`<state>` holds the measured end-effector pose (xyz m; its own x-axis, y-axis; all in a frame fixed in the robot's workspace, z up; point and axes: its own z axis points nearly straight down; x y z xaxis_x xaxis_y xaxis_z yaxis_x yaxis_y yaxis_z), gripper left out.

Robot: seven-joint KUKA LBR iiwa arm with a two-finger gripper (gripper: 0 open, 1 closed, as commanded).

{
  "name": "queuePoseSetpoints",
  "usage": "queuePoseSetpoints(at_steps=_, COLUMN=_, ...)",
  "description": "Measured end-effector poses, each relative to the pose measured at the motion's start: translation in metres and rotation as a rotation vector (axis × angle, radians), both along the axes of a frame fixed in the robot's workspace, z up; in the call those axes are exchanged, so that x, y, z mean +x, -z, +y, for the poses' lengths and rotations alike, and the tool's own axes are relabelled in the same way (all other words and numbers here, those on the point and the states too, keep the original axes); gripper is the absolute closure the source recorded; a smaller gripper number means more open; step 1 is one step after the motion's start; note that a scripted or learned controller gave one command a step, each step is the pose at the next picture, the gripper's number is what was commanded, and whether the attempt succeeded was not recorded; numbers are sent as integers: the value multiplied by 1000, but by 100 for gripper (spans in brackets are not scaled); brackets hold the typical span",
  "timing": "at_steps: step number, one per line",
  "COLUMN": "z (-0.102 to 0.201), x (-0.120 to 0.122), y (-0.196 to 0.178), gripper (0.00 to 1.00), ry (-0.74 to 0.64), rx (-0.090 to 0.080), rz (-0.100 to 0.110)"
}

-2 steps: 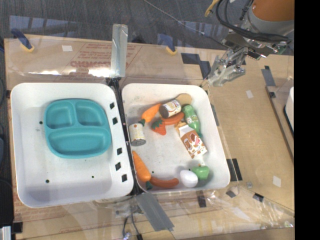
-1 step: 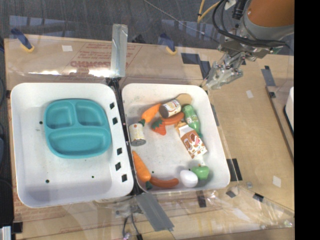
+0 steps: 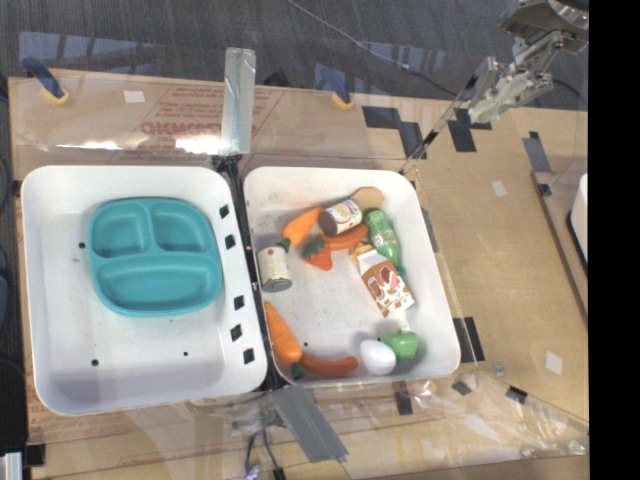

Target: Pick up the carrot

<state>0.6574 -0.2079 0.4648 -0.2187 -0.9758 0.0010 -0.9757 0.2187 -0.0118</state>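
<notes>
L bin (image 3: 60,268): holds teal divided plate (image 3: 155,255); no task item here.
R bin (image 3: 425,228): toy food clutter.
Carrot (image 3: 281,335): orange, lies along R bin's L wall, near front-L corner. Long axis runs approx top-L to bottom-R in view, thick end toward the front. Just beside a reddish sausage (image 3: 325,365) at its lower end.
2nd orange piece (image 3: 299,226): up nearer bin centre, by a small can (image 3: 274,268); poss. also a carrot, can't say for sure.
Gripper (image 3: 505,88): top-R of view, above the surface, outside R bin; state cannot be told, nothing seen held.
Key relation: carrot lies well apart from gripper, down-L across the whole bin diag.
Judgement: approach not begun; wall closeness likely limits grip angle.
</notes>
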Motion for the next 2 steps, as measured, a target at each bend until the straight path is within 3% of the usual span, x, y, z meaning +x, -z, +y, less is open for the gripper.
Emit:
queuePoseSetpoints(at_steps=1, z=1, x=0, y=108, gripper=100, ry=-299, rx=6, rz=17)
queuePoseSetpoints(at_steps=2, z=7, x=-19, y=-27, gripper=100, ry=-510, rx=-5, rz=3)
